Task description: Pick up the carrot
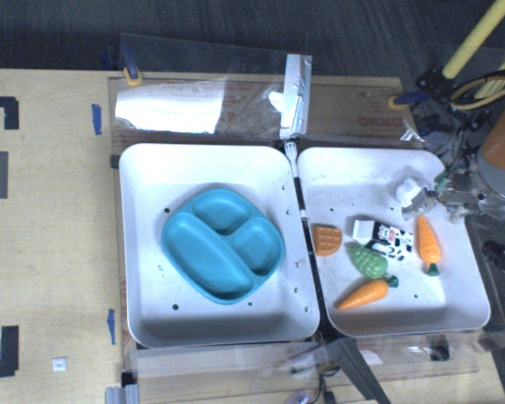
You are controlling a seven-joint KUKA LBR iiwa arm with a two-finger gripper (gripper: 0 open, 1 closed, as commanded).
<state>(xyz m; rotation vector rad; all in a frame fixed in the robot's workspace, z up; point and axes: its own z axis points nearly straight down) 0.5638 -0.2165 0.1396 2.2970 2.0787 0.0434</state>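
Note:
Two orange carrots with green tops lie in the right bin [387, 162]. One carrot [365, 294] rests near the front wall, pointing left. The other carrot [427, 241] lies near the right wall, green end toward the front. My gripper [442, 195] hangs at the right side of this bin, just above and behind the second carrot's orange tip. Nothing can be seen held in it. The arm's orange band [497, 146] shows at the right edge.
The right bin also holds a waffle piece [326, 239], a green vegetable [369, 262], a black-and-white toy [389, 240] and a small white object [408, 191]. A blue divided plate [223, 244] fills the left bin [151, 175]. Cables and a yellow pole [480, 28] stand behind right.

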